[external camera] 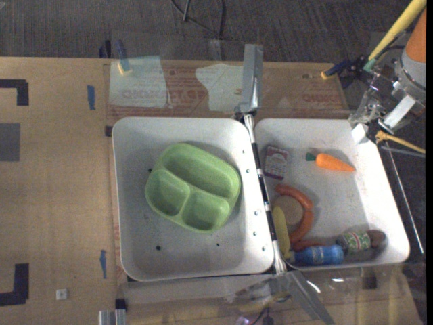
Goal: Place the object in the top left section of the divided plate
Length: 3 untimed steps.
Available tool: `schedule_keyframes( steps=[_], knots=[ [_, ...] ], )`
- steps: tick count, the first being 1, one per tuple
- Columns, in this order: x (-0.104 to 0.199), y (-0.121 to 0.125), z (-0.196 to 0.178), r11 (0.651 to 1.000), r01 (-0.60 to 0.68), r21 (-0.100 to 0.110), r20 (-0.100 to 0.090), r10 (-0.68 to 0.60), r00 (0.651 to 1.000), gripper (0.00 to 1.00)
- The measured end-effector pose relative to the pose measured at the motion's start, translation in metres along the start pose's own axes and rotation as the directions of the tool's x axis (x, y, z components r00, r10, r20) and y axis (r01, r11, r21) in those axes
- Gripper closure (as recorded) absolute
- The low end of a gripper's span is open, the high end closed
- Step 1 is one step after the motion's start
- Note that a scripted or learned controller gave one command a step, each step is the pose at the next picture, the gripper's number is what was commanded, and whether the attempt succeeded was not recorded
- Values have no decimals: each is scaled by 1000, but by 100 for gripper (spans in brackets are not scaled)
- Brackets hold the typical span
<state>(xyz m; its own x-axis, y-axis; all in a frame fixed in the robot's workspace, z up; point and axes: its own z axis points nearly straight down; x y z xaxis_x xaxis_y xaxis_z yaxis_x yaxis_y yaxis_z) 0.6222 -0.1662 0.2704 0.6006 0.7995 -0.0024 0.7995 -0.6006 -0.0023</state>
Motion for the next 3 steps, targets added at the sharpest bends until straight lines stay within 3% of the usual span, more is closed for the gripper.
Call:
schedule_keyframes(
  steps=[1, 2, 3],
  knots=[
    [20, -47, 50, 995, 101, 1, -2, -101, 995, 100],
    [77, -124, 87, 997, 83, 2, -1, -83, 997, 100],
    [122, -231, 87, 978, 209, 8, -3, -209, 978, 100]
  ],
)
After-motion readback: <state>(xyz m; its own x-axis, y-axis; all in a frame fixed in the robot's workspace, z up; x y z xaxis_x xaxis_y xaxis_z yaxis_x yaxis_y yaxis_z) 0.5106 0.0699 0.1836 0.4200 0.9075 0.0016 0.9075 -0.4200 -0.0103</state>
